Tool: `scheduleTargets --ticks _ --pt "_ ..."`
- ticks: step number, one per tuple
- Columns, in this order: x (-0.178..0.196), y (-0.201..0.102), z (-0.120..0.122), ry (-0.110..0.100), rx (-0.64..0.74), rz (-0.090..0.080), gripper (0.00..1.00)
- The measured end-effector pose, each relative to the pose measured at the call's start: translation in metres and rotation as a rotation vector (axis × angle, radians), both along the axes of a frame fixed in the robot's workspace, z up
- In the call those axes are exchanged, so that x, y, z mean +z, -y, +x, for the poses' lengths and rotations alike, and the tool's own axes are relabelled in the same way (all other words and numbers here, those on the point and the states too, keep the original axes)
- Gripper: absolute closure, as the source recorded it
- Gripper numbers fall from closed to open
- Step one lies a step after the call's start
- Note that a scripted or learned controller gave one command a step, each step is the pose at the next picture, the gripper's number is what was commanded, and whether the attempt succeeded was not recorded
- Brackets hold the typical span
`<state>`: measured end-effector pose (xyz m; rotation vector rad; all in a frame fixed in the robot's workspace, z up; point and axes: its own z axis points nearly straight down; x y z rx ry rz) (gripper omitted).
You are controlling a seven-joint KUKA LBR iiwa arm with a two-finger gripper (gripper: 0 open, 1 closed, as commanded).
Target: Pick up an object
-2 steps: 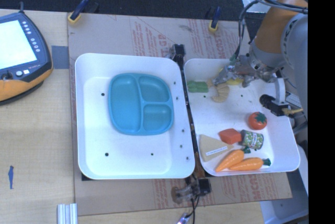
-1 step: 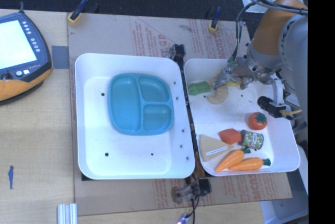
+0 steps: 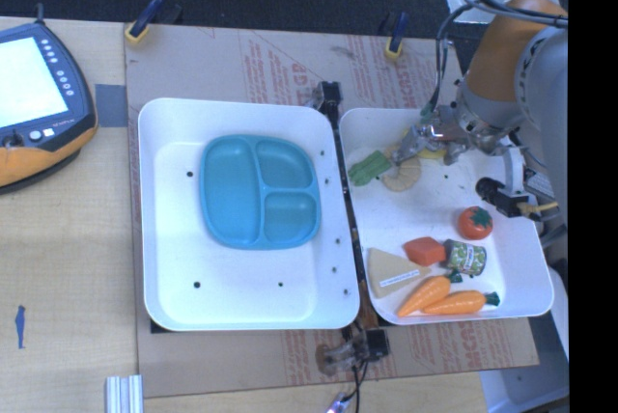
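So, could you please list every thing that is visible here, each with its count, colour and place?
Bins: 2, white, side by side on the bench.
Divided plate: 1, light blue, in the left bin.
Green piece: 1, green, right bin, upper left.
Flat round piece: 1, tan, beside the green piece.
Tomato: 1, red-orange, right bin.
Red piece: 1, red, right bin.
Small can: 1, green label, beside the red piece.
Cheese wedge: 1, pale yellow, right bin.
Carrots: 2, orange, right bin, lower edge.
Tablet: 1, orange-cased, far left.
Clamps: 2, blue-yellow, top edge.
Gripper: 1, grey, above the green piece.
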<state>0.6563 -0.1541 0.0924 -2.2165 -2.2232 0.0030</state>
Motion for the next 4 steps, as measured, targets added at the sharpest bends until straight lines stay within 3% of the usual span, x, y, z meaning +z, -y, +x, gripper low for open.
scheduleTargets --ticks 4 --pt "-0.001 -0.006 -0.001 -0.003 0.000 0.001 0.00"
